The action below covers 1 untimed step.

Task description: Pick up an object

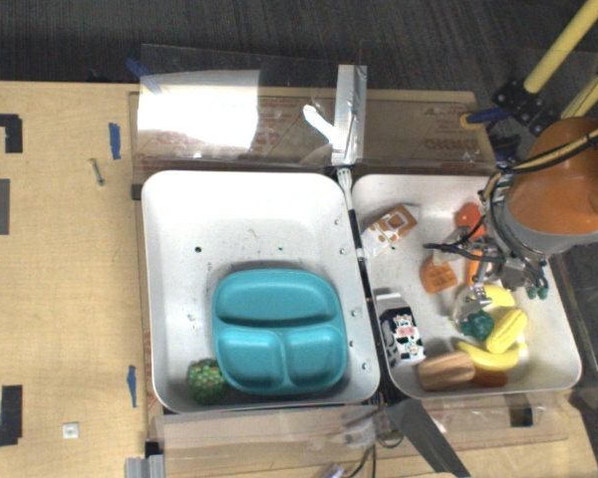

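Observation:
The right bin (548,386) holds several small objects. Among them are a yellow banana (500,343), a green-teal piece (475,323), a brown loaf (446,368), a black-and-white cow-print box (402,335), an orange wedge (439,276) and an orange-and-white packet (393,225). My gripper (481,289) hangs below the orange band (568,182) of the arm. It sits low over the right half of this bin, just above the green-teal piece and the banana. The wrist and cables cover much of it.
The left bin (169,227) holds a teal divided plate (277,329) and a green bumpy ball (206,379) at its front left corner. A small orange item (467,216) lies by the arm. A clear plastic sheet (239,118) stands behind the bins.

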{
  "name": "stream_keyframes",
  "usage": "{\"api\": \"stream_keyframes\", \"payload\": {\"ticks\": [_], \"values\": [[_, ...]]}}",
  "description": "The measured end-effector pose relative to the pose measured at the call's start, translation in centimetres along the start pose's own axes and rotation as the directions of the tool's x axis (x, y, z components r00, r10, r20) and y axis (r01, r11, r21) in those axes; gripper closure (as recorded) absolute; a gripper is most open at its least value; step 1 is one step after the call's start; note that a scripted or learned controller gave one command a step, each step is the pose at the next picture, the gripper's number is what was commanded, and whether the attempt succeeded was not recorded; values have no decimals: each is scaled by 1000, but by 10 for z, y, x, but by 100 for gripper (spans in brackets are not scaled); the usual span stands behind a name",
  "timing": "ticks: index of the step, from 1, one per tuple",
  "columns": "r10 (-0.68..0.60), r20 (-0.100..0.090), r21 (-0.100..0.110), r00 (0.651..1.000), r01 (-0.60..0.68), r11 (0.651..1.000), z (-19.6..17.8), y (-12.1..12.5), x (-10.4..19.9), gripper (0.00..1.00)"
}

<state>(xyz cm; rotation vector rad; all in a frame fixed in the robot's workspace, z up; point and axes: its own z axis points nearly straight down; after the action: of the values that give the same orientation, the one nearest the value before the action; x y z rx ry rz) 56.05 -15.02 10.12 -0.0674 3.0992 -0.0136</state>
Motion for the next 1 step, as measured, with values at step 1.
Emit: {"api": "stream_keyframes", "payload": {"ticks": [1], "values": [[-62, 0, -2, 998, 62, 998, -1, -26, 26, 0]]}}
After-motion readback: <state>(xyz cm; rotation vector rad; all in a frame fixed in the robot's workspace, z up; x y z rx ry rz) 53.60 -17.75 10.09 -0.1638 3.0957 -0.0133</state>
